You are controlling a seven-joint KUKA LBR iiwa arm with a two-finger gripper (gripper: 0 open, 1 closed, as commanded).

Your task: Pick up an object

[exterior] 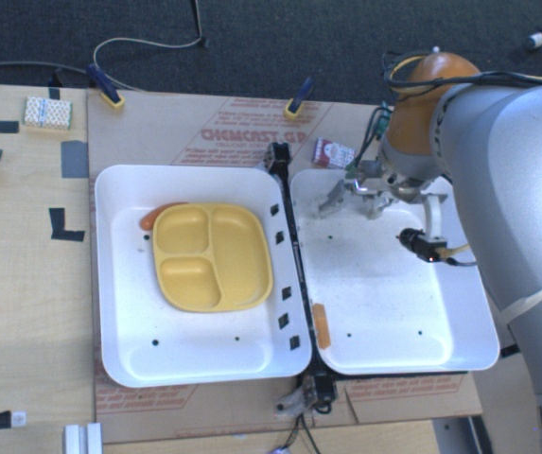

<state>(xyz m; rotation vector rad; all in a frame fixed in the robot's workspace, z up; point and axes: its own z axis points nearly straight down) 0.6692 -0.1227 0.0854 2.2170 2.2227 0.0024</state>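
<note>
A yellow divided plate lies in the left bin. A small orange piece pokes out from under the plate's upper left corner. An orange carrot-like stick rests against the left wall of the right bin, near its front. My gripper hangs over the back left part of the right bin, far from the stick. Its fingers look spread, so it is open, and nothing is between them.
A red and white packet lies on the cardboard behind the bins. Blue and yellow clamps hold the cardboard's back edge. A black clip strip runs between the bins. The grey arm covers the right bin's right side.
</note>
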